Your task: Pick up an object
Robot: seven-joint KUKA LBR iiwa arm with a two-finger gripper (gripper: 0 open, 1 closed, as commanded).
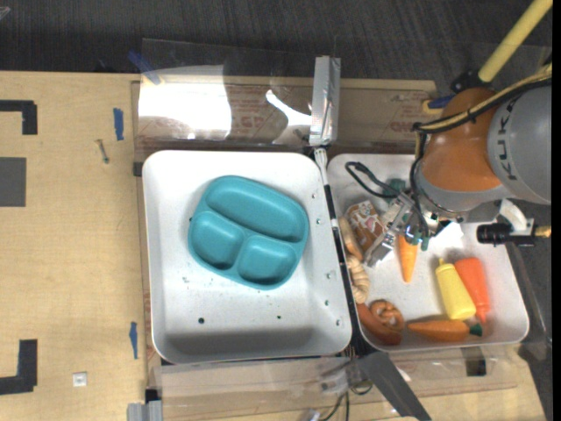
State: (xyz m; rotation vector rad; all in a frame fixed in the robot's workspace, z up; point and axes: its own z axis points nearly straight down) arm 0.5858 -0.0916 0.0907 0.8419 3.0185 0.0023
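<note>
A teal three-compartment plate [249,230] lies in the left bin [166,323]. In the right bin [513,323], the gripper [396,235] hangs beside a small orange carrot [408,260]; its opening I cannot tell.

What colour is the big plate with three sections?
The plate is teal, seen in the camera view, in the left bin.

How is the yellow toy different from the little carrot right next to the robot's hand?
The yellow toy is thick and blunt; the little carrot is thin and tapers to a point. The yellow toy is all yellow, while the little carrot is orange. The yellow toy lies farther from the gripper, beside another orange piece; the little carrot lies just under the gripper. Both lie in the right bin.
</note>
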